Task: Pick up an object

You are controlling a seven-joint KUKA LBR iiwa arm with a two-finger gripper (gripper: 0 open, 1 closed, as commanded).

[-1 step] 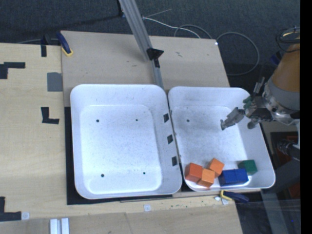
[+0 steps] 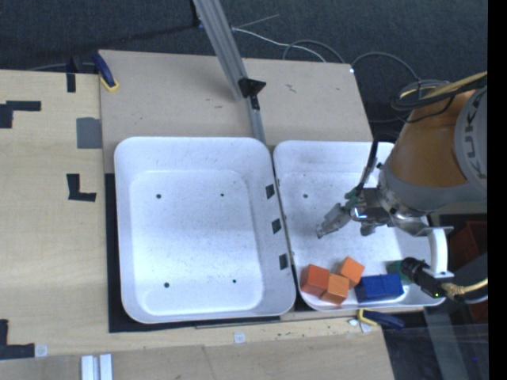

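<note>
Blue block (image 2: 379, 288) – long axis left-right, flat | gripper (image 2: 337, 222) – finger state unclear

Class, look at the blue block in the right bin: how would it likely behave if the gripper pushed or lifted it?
The blue block looks boxy and flat-sided, so it would probably slide, not roll. It seems rigid. Lying against the right bin's near wall beside orange blocks, it may jam when pushed.

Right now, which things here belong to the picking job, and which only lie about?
Job: end effector; orange blocks; blue block; right bin.
Lying about: left bin; metal pole; black tape marks; cables.
</note>
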